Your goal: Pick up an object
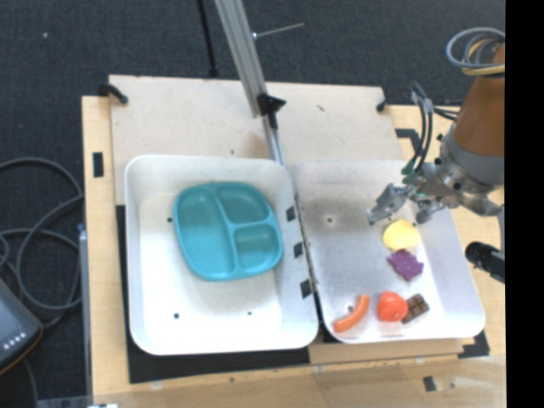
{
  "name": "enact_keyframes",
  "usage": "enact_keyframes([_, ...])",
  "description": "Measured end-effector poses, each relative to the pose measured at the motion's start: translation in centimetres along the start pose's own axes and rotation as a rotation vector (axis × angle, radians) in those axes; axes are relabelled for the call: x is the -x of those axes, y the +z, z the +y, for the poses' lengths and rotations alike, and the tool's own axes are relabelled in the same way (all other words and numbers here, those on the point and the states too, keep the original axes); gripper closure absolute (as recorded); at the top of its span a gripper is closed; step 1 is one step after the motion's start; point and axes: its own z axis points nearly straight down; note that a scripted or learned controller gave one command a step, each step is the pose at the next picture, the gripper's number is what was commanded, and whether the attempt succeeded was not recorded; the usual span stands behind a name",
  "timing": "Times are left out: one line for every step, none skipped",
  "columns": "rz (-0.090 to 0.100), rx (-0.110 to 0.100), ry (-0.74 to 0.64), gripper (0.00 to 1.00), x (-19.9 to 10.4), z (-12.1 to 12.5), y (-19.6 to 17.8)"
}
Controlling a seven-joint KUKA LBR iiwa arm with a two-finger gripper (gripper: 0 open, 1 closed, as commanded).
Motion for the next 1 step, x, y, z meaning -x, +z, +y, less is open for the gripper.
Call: enact_keyframes([0.000,0.001,0.002,0.00,0.02,0.01,0.00])
